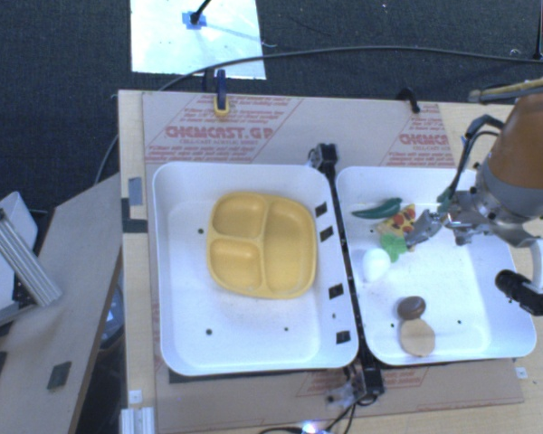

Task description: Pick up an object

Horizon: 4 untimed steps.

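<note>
Arm reaching in from the right, low over the right bin point(502, 328), gripper point(423, 227) beside a small cluster of toys.

Gripper tips sitting just right of the yellow-and-red piece point(397, 226), close against it; whether spread or pressed together cannot tell from this slant, and nothing seen pinched between them. Dark green curved piece point(377, 210) lying just above that cluster, near the bin's upper left. White ball point(376, 264) below it, by the divider. Brown round object point(411, 307) and tan disc point(417, 337) touching near the front edge, well apart from the gripper. Yellow divided plate point(261, 243) resting flat in the middle of the left bin point(176, 269).
</note>
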Tool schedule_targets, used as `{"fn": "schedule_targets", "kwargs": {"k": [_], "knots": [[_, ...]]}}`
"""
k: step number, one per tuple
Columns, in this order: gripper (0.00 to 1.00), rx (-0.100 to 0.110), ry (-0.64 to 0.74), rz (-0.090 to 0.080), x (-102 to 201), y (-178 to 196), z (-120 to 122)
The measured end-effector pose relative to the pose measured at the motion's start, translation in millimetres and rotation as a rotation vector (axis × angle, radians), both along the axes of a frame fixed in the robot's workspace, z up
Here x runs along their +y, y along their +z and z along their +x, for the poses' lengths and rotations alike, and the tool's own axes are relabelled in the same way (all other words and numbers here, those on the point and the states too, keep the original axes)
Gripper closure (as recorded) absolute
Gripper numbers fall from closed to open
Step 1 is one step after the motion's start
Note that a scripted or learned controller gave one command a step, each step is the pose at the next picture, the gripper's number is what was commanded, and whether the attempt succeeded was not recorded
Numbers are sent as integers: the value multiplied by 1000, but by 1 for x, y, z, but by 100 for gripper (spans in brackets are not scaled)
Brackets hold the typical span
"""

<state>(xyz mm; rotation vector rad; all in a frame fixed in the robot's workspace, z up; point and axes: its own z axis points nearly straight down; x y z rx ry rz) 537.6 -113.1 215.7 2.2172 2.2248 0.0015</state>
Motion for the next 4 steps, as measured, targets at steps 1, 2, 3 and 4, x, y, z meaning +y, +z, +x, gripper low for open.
{"fn": "schedule_targets", "kwargs": {"k": [1, 2, 3, 4], "knots": [[0, 4, -3, 1, -3, -44, -5], [0, 2, -2, 0, -6, -86, -3], [0, 2, -3, 0, -5, -133, -3], [100, -2, -3, 0, -6, -121, -2]]}}
